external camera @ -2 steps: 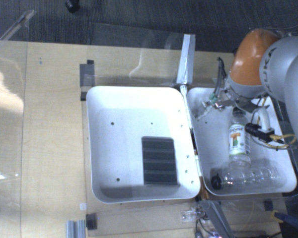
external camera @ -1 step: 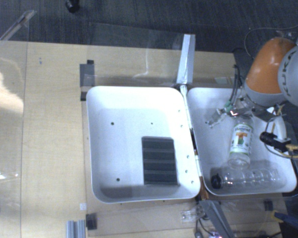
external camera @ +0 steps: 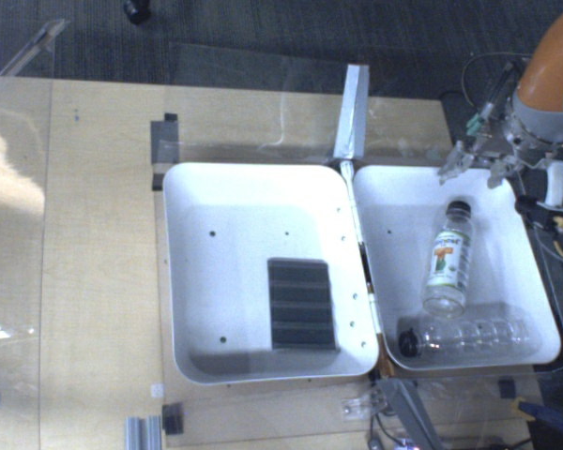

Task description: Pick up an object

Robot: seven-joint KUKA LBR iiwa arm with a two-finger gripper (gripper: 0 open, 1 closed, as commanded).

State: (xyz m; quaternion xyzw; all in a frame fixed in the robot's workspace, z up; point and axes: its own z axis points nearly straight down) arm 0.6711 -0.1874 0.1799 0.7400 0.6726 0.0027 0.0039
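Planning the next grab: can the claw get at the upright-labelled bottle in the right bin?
Probably yes. The claw hangs over the right bin's far edge, just beyond the bottle's cap, and nothing covers the bottle; a second clear bottle lies past its base.

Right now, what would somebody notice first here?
Probably the dark ribbed block lying in the left bin, black against white. Next, two clear bottles in the right bin: one with a label, one lying along the near wall. The claw hangs over that bin's far corner.
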